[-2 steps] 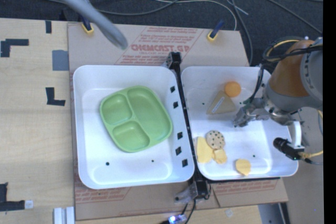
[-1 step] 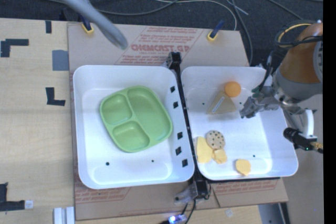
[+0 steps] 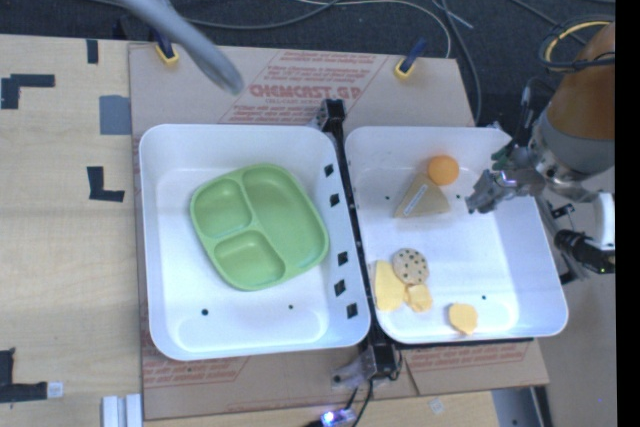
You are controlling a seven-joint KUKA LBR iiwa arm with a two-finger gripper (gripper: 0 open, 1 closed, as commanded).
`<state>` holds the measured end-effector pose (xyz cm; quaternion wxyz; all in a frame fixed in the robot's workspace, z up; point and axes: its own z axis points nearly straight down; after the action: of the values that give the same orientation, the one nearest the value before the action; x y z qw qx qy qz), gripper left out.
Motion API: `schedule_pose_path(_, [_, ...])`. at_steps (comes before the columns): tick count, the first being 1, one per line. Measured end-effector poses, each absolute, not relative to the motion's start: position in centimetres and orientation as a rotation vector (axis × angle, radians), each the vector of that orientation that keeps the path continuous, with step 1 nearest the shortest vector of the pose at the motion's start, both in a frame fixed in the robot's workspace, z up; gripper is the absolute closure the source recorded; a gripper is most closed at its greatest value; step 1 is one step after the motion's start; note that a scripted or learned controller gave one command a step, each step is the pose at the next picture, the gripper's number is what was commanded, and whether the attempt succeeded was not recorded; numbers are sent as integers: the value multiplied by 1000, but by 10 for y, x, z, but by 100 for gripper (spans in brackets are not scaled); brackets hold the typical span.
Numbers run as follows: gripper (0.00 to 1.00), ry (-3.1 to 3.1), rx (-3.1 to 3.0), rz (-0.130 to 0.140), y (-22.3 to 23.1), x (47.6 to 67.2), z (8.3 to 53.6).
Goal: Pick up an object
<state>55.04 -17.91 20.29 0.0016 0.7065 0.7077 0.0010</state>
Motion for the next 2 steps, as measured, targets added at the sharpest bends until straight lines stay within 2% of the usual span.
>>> schedule_pose_path(1, [100, 2221, 2217, 3, -175, 543, 251])
schedule_pose_path(2, [100, 2228, 2215, 2, -127, 543, 255])
